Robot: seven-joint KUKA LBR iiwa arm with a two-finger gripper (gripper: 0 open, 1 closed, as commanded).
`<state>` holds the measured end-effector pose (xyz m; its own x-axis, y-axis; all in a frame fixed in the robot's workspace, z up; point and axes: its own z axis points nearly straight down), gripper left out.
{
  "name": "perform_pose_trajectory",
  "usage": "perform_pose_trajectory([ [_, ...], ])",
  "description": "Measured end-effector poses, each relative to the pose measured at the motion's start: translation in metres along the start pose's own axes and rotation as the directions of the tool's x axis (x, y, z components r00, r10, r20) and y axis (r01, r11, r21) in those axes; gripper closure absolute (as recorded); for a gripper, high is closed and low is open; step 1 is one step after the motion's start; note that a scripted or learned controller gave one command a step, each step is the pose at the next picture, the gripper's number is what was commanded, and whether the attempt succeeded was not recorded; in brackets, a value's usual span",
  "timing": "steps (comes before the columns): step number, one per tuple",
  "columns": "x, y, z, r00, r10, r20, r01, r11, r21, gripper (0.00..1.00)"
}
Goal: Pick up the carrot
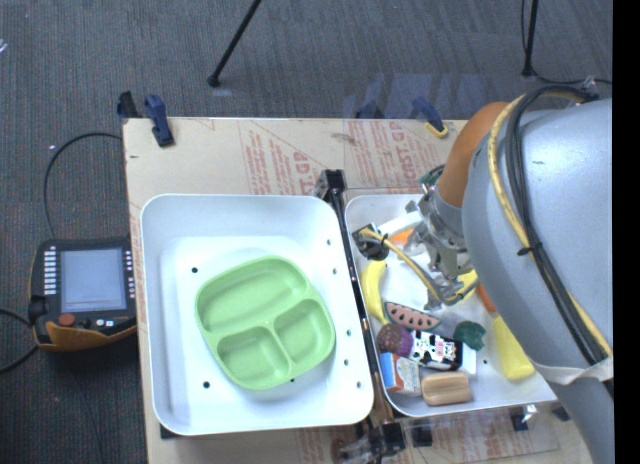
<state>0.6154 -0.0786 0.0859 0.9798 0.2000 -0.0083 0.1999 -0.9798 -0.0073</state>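
Note:
In the right bin (pixel 365 214), a thin orange piece that looks like the carrot (pixel 398 239) lies near the back left, partly covered by the wrist. My gripper (pixel 443 290) hangs low over the middle of this bin, just right of the banana (pixel 372 287) and just above the watermelon slice (pixel 411 314). It is a short way in front and to the right of the orange piece. Another orange bit (pixel 484 299) peeks out from under the arm on the right; what it is I cannot tell.
The right bin is crowded: purple grapes (pixel 393 339), a small carton (pixel 437 350), a tan block (pixel 446 388), a green piece (pixel 470 333) and a yellow item (pixel 511 348). The left bin (pixel 160 252) holds a green divided plate (pixel 264 322). A pendant (pixel 88 287) lies left of the bench.

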Motion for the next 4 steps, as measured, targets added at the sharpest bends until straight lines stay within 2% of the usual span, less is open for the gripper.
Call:
perform_pose_trajectory([
  [1, 0.0, -0.002, -0.009, 1.0, -0.01, 0.006, 0.01, 1.0, 0.005, 1.0],
  [2, 0.0, -0.003, -0.009, 1.0, -0.012, 0.007, 0.012, 1.0, 0.005, 0.0],
  [3, -0.039, -0.008, 0.001, 1.0, -0.011, 0.001, 0.011, 1.0, 0.001, 0.0],
  [4, 0.006, -0.001, -0.001, 0.997, -0.083, -0.003, 0.083, 0.997, -0.002, 0.0],
])
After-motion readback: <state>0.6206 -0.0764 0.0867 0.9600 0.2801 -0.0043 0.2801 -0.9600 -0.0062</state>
